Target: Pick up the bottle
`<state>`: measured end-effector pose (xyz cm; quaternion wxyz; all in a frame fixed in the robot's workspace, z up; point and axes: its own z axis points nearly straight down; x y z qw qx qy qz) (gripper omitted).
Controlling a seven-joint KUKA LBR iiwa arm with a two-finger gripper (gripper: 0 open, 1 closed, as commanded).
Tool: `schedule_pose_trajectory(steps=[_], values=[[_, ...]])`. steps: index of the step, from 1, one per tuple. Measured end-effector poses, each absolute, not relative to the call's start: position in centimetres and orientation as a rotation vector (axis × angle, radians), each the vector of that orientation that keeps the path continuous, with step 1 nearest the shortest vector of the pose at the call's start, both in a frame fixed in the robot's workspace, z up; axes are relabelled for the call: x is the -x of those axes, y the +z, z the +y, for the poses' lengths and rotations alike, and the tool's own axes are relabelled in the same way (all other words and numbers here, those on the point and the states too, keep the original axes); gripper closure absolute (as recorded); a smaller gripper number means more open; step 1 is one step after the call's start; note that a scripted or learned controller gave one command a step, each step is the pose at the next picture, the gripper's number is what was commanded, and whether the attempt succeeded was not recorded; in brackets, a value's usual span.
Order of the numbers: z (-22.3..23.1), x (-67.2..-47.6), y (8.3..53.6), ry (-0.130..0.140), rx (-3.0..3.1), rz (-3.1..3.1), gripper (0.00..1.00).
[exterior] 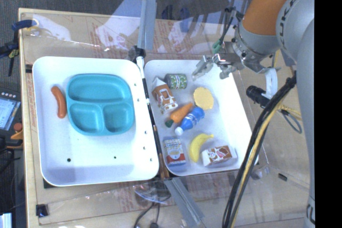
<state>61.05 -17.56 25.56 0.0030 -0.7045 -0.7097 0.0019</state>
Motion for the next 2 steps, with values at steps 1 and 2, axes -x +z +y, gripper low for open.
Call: schedule_pose_trajectory(steps=[1, 2], values=[[-21.0, -60.9, 12.1, 0.007, 2.160, -2.274, 0.00], [-16.8, -56.9, 9.3, 0.000, 2.155, -2.287, 0.00]])
